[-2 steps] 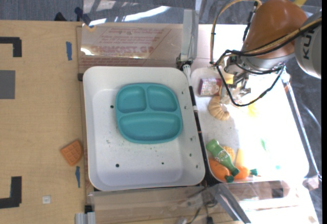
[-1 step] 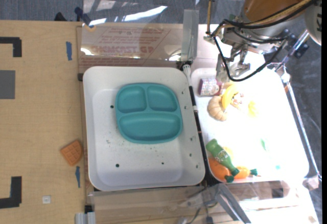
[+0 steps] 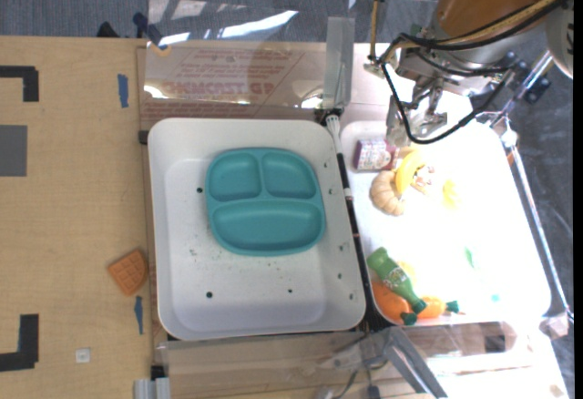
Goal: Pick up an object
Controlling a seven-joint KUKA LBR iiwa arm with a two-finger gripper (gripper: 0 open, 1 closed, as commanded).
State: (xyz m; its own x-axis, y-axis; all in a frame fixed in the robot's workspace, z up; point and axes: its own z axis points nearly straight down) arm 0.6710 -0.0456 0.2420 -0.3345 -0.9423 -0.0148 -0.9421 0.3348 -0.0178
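Hovering over the far end of the right bin (image 3: 510, 233), the gripper (image 3: 412, 119) hangs just above the cluster of small things there — a sensible place for a pick, since everything loose lies on this side. Whether the claw is apart or together I cannot tell; cables and the wrist hide it, and nothing shows between the fingers.

The likeliest target, by my reading, is the small pink-and-white packet (image 3: 373, 154), just beside the bin's left wall, almost under the tool. Touching it on the near side sit a tan gourd-shaped toy (image 3: 387, 194) and a yellow toy (image 3: 417, 174). At the near corner lie a green bottle (image 3: 393, 277) across an orange piece (image 3: 390, 301).

By count: two white bins, one teal divided plate (image 3: 264, 201) — alone in the left bin (image 3: 173, 233) — and about five small objects on the right. One waffle-like piece (image 3: 127, 271) rests outside on the board.
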